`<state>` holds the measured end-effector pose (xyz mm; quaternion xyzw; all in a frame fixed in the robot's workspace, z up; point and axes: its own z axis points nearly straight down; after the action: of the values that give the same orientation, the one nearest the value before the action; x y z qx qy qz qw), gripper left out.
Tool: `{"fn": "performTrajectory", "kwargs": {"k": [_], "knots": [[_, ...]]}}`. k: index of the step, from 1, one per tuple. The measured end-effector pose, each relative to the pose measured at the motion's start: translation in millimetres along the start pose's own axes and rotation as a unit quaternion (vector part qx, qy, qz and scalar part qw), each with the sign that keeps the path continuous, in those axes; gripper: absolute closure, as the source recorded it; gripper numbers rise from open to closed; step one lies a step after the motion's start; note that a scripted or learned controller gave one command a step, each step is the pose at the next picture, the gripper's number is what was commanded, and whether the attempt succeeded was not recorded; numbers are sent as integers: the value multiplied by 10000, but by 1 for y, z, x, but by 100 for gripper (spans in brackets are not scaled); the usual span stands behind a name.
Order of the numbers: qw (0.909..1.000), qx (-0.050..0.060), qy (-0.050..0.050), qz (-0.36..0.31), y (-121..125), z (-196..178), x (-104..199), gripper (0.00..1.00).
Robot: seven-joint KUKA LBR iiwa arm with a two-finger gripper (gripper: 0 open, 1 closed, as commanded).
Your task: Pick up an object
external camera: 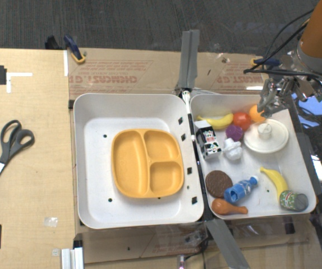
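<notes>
The right bin (304, 167) holds several small objects. Along its far side lie a yellow banana (220, 120), a red ball (240, 119), an orange fruit (256, 114) and a purple ball (234, 132). A white round lid (266, 137) sits beside them. Nearer the front are a brown disc (219, 182), a blue bottle (240, 189), a second banana (275, 179), a can (293, 200) and a brown drumstick (228, 207). My gripper (270, 100) hangs over the bin's far right corner, just above and to the right of the orange fruit. Nothing shows in its grasp.
The left bin (88, 150) contains a yellow divided plate (148, 162). A black-and-white box (207, 140) and a small white object (232, 149) lie by the divider between the bins. Scissors (9, 144) rest on the bench at left. Cables trail from the arm at top right.
</notes>
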<state>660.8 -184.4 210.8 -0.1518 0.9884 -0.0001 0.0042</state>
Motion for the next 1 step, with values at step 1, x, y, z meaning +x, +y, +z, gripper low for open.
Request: {"fn": "performTrajectory", "kwargs": {"k": [1], "knots": [[10000, -1, 4, 3, 0, 0, 0, 0]]}}
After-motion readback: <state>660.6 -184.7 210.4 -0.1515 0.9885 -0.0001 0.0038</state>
